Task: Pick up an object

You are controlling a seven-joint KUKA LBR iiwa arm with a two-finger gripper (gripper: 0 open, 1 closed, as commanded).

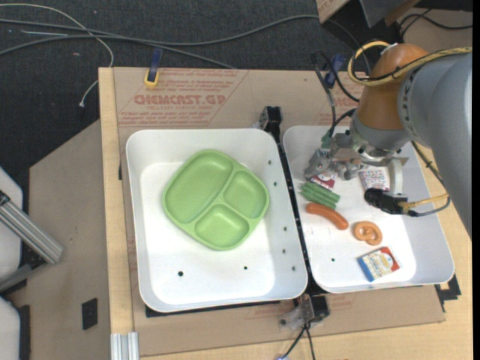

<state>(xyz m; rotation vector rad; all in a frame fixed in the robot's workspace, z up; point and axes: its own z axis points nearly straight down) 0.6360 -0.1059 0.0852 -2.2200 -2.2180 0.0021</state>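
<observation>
Objects for picking lie in the right bin (442, 265): a green pod (321, 196), a sausage (327, 215), a pretzel (367, 233) and a small blue packet (377, 263). Gripper (327, 168) sits low at the bin's far-left corner, just above the pod — its state cannot be told. Nothing is visibly held or raised — grasp and lift remain. A green divided plate (216, 199) occupies the left bin (142, 276).

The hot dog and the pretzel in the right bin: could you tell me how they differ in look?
The hot dog is a long, straight, orange-red rod, while the pretzel is a small, paler orange knotted loop with holes. The hot dog lies slantwise beside the green pod; the pretzel lies apart, nearer the blue packet. Both lie flat on the right bin floor, untouched.
</observation>
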